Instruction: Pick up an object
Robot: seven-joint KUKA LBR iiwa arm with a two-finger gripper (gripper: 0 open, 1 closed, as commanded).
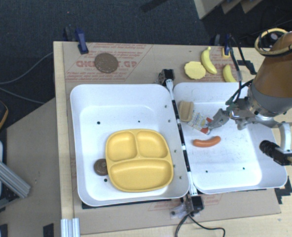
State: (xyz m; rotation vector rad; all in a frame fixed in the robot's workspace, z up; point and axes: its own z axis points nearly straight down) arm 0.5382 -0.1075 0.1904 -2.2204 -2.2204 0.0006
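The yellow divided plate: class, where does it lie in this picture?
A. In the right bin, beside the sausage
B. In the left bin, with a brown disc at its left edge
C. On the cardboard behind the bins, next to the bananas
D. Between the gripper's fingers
B: the yellow divided plate sits in the left bin, and a brown disc lies against its left edge.

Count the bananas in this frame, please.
2. One banana lies on the bench beyond the right bin, beside a yellow slice. The second banana lies just right of it, partly behind cables; the arm could hide others.
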